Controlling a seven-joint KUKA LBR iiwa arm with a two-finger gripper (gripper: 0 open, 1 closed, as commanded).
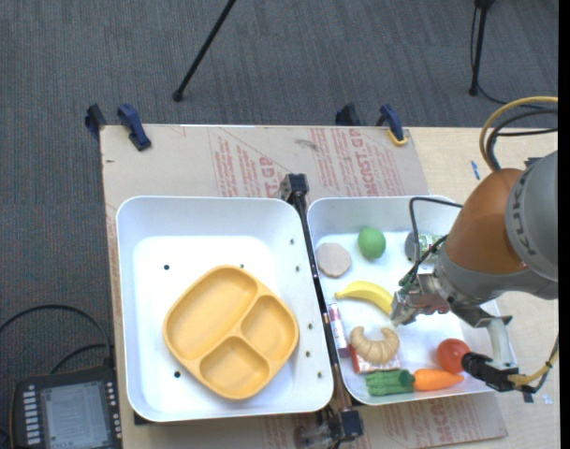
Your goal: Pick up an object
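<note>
In the right bin [355,209], my gripper [403,311] hangs low, just right of the yellow banana [366,295] and above the croissant [375,343]. A green lime [372,242] and a flat beige disc [334,259] lie toward the bin's back left. Along the front edge, a red tomato [452,354], an orange carrot [437,379] and a green vegetable [389,382] sit together. I see nothing held in the gripper.
The left bin [153,223] holds a yellow three-compartment plate [230,330]. A slim red-and-white packet [335,326] lies along the right bin's left wall. Partly behind the arm stands a silver can [417,247]. Blue clamps grip the bench's far edge.
</note>
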